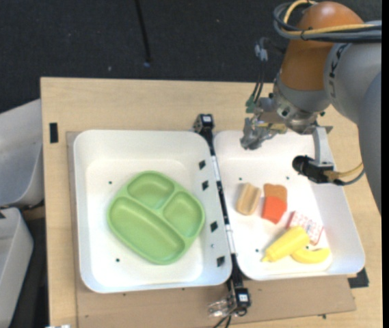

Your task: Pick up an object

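The claw (pixel 254 137) hovers above the right bin's (pixel 338 210) far corner; whether its fingers are apart, I cannot tell. The tan toy bread (pixel 247 199) lies mid-bin, probably light and rigid; grip across its narrow sides.

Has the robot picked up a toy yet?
Not yet. The gripper hovers over the top of the right bin, with no toy seen in it. The tan block, orange block, yellow bottle and banana all lie in that bin. Left to do: reach down, grab one and lift it.
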### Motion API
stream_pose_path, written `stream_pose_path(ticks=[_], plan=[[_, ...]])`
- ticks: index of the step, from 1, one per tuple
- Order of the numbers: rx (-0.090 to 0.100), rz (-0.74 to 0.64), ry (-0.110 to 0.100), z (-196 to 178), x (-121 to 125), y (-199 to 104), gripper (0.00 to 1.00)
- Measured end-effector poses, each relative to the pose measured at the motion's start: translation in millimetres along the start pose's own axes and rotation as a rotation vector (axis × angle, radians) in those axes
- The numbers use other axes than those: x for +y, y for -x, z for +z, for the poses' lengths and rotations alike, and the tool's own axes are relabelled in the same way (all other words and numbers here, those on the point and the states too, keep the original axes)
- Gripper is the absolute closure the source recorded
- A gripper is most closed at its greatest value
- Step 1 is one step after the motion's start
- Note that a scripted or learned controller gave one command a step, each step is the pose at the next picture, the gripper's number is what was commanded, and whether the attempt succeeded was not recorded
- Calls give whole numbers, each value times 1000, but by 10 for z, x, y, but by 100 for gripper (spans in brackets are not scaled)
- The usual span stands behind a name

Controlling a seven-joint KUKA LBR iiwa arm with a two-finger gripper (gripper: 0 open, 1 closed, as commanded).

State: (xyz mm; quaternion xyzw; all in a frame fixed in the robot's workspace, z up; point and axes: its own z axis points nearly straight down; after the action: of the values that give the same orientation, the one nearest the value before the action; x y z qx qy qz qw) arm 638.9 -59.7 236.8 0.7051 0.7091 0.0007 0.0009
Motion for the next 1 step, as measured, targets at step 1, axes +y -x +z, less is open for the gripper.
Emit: stream_pose_path(ticks=[1], plan=[[0, 0, 0, -6, 181, -417, 100]])
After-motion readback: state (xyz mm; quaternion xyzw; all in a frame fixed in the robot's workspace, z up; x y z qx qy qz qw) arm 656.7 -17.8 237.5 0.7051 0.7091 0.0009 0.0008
